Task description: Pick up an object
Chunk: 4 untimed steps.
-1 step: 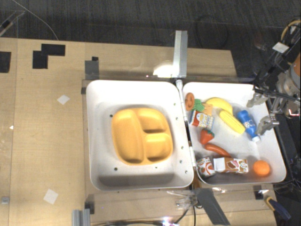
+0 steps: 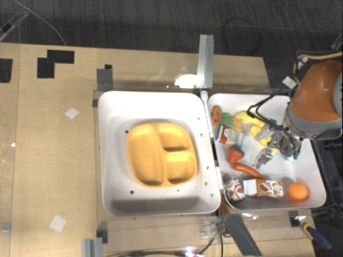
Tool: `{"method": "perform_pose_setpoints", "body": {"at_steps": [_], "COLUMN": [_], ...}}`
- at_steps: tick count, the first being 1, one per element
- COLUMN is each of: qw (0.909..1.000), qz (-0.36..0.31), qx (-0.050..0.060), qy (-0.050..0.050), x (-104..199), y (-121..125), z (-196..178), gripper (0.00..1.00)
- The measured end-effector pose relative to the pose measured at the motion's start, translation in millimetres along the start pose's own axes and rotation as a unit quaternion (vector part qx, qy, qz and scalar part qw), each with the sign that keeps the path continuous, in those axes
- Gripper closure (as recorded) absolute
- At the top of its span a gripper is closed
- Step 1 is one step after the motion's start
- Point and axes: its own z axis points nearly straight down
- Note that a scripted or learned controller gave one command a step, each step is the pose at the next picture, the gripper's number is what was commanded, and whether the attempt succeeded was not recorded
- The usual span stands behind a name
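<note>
Two bins on my feed: left bin (image 2: pixel 110 143) at frame centre holds a yellow divided tray (image 2: pixel 161 154), right bin (image 2: pixel 311 167) holds the clutter. Gripper (image 2: pixel 266 155) hangs mid right bin with fingers spread, gripping nothing, just above-right of the carrot (image 2: pixel 247 169). Orange ball (image 2: pixel 298 191) sits lower right.

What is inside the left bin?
The left bin holds one yellow divided tray, lying flat near its middle. The tray's compartments look bare. Whatever is beneath the tray is covered.
</note>
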Motion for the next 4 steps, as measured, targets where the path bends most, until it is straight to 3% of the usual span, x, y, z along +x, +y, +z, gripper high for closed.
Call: {"method": "perform_pose_setpoints", "body": {"at_steps": [1, 2, 3, 4], "qw": [0.9761, 0.8963, 0.9245, 0.9264], "qz": [0.217, 0.443, 0.381, 0.376], "qx": [0.000, 0.003, 0.016, 0.008], "qy": [-0.003, 0.001, 0.005, -0.003], "x": [-66.1, -84.2, -86.2, -89.6], "y": [20.5, 46.3, 57.8, 63.5], "z": [35.9, 37.1, 36.9, 24.2], "gripper": [0.00, 0.00, 0.00, 1.00]}}
